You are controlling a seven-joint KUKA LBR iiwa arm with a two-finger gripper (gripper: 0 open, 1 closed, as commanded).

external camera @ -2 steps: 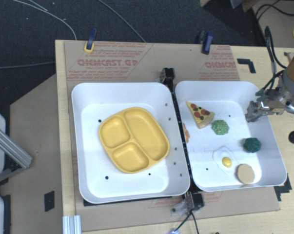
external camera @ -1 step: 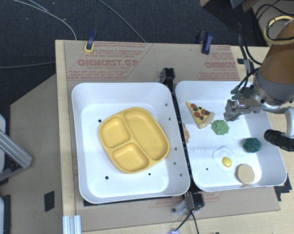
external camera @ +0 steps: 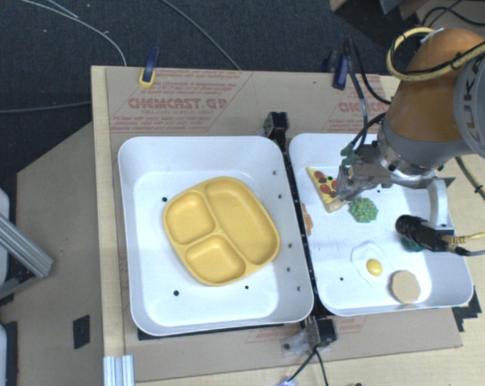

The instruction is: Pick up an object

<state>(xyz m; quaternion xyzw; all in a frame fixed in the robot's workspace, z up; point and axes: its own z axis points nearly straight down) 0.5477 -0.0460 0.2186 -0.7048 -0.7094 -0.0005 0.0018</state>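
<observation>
Two white bins share the bench, and my gripper (external camera: pixel 348 185) hangs low in the right bin (external camera: pixel 435 297), whether clenched I cannot tell, over the pizza slice (external camera: pixel 325 188); descend squarely

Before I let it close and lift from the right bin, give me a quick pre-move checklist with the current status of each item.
1. Gripper over right bin: ok.
2. Target in reach: pizza slice and broccoli beside it: ok.
3. Which one it is lined up on: cannot tell.
4. Finger opening: cannot tell.
5. Fried egg and cookie apart from the gripper: ok.
6. Yellow tray in left bin, out of the way: ok.
</observation>
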